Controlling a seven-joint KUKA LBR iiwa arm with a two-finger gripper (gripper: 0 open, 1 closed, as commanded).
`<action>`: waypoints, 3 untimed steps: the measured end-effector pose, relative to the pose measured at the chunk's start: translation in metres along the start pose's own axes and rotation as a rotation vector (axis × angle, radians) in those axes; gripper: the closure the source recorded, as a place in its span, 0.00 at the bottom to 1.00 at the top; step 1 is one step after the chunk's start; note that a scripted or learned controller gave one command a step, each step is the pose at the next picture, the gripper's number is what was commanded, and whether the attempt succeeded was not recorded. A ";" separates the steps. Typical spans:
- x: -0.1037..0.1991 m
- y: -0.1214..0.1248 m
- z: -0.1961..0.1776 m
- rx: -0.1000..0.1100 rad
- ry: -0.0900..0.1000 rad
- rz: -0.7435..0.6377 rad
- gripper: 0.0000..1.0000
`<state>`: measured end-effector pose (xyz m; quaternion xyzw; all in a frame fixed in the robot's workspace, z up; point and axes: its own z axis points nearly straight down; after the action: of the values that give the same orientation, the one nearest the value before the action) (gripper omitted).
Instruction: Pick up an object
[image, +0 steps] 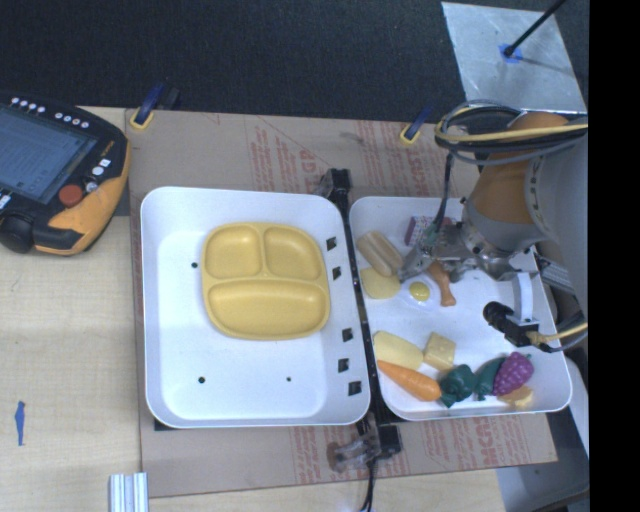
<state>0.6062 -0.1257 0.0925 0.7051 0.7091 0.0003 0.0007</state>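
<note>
We had the gripper (425, 258) low in the right bin (560, 385), among the toy food by the egg (419, 292) and bun (379, 251). We could not tell its state. We judged the grasp step underway; next, a closing and lift.

Bright, even overhead light, soft shadows, mild glare on the white bins (160, 300).

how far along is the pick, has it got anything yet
Done: the arm has reached into the right bin, with the gripper low over the upper-left cluster near the fried egg and bread roll. In hand: nothing visibly held. Left: grasp and lift; the carrot and grapes lie untouched.
</note>
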 end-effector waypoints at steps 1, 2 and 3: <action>-0.001 -0.001 -0.011 0.003 0.000 -0.005 1.00; 0.048 -0.045 -0.105 -0.001 0.003 -0.002 1.00; 0.104 -0.061 -0.132 0.002 0.003 -0.004 1.00</action>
<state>0.5444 -0.0224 0.2240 0.7038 0.7104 0.0004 -0.0009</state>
